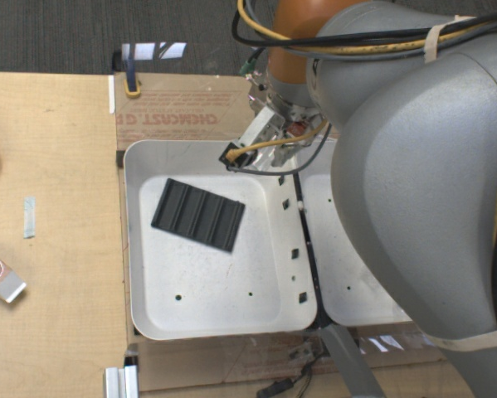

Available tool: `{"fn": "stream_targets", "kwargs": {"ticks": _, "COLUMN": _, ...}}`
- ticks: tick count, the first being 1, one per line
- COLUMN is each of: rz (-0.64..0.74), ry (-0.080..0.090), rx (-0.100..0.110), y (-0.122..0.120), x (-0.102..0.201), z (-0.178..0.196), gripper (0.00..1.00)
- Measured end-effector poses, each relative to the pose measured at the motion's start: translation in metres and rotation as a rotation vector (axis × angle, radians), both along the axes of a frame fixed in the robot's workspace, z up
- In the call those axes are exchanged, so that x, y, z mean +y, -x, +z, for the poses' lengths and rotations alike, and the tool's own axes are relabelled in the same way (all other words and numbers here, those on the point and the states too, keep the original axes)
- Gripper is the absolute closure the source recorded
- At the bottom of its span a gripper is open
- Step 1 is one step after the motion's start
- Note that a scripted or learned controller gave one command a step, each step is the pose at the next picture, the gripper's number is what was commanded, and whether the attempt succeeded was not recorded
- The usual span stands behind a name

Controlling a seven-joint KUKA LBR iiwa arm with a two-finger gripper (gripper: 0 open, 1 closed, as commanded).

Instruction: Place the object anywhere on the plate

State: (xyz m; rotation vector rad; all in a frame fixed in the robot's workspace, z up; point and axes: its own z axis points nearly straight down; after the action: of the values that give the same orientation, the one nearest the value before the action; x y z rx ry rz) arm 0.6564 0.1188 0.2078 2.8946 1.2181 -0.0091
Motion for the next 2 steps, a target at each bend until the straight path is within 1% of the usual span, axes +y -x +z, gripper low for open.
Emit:
{"fn": "stream_targets", "kwargs": {"ticks": 1, "rz": -0.028, "ry": -0.001, "rx": -0.002, "y": 0.008, "x": 0.084, "z": -0.117, "gripper": 1.0}}
{"fn": "stream_targets", "kwargs": {"ticks": 2, "rz": 0.277, "ry": -0.003, "rx": 0.0, "y": 0.033, "x": 0.082, "z": -0.117, "gripper": 1.0}}
